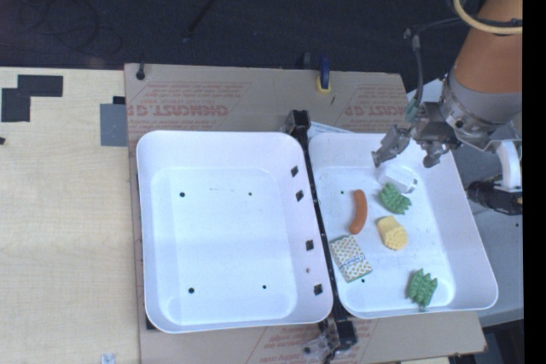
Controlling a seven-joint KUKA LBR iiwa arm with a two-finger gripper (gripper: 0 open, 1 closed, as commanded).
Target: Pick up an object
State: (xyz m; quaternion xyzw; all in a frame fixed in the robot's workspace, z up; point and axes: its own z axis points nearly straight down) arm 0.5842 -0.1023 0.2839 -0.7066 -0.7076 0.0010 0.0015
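The right bin holds several small items. An orange sausage lies near its middle, with a green leafy piece and a yellow corn piece to its right. A patterned white packet sits near the divider, and a second green piece lies at the front. A small white object rests at the back. My gripper hangs over the bin's back right part, just above that white object. It is open, its two fingers spread wide with nothing between them.
The left bin sits beside the right one, and black clips run along the shared wall. Brown cardboard lies under both bins. A blue and yellow clamp stands at the back edge. A black fixture is at the far right.
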